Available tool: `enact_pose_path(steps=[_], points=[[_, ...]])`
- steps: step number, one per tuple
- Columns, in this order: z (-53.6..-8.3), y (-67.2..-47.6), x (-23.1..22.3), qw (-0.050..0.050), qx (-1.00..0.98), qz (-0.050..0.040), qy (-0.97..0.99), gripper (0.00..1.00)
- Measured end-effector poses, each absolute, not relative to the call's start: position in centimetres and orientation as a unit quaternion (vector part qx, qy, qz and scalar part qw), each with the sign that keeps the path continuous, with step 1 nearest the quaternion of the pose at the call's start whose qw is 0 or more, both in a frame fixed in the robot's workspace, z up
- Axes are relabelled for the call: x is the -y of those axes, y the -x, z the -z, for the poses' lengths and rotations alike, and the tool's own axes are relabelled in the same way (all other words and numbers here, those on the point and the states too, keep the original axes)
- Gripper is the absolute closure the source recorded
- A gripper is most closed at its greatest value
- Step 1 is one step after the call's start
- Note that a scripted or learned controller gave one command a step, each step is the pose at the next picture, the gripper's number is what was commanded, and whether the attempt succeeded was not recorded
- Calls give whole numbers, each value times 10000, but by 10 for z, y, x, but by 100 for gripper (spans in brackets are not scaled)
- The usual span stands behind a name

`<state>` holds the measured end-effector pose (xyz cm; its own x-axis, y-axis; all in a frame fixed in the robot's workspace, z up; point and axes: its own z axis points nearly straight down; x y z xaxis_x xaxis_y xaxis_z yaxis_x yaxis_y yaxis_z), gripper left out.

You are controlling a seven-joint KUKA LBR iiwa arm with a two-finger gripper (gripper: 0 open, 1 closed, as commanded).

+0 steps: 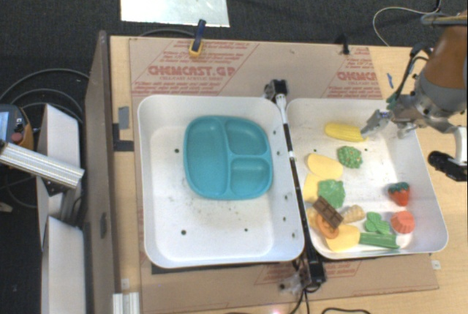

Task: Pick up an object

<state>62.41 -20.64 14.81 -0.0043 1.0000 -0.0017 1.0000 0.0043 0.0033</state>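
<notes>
We see the toy foods gathered in the right bin [431, 195]. A yellow corn cob [344, 132] lies near its far edge, with a green broccoli piece [350, 157] just below it. Toward the bin's left wall sit a pale yellow piece [324, 166], a second green piece [331, 192] and a brown chocolate bar [327, 215] resting on an orange-yellow item. A red strawberry [399, 192] lies on the right side, and near the front edge are an orange piece [403, 222] and a long green vegetable [379, 239].

The gripper [387, 124] hangs over the bin's far right part, just right of the corn cob. Its fingers [371, 123] are spread apart with nothing between them.

The left bin [164, 232] holds a teal divided plate [227, 157]. Both bins rest on cardboard on the bench [99, 159].
</notes>
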Motion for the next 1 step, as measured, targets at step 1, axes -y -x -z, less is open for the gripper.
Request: enact_pose_path(steps=[1], points=[[-124,-596,180,-9,-7083,6,-7059,0]])
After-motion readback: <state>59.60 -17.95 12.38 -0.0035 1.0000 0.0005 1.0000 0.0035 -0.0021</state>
